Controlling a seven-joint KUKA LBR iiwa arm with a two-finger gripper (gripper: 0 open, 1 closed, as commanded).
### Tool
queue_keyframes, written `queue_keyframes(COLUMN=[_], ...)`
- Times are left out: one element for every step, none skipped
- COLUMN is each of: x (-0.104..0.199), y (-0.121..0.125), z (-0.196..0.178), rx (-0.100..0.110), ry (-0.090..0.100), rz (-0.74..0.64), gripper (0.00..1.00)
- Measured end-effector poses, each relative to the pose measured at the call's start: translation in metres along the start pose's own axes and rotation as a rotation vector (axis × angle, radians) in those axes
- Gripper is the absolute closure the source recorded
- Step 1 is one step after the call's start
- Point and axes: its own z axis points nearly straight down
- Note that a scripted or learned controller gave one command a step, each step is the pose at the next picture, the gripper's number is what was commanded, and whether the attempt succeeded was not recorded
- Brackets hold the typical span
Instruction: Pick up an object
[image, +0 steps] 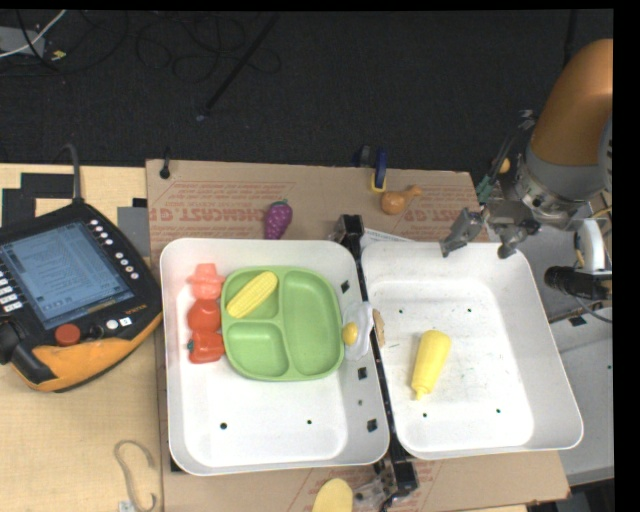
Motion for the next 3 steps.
queue_keyframes(x=[0.0,-0.005,-0.009], y=[0.002,-0.002,0.003], z=[-0.008,0.04,0.086], rx=[-0.013,-0.008,-0.01], ry=[-0.002,-0.001,-0.002], rz=[-0.002,-0.002,-0.001], gripper=[0.0,0.0,0.0])
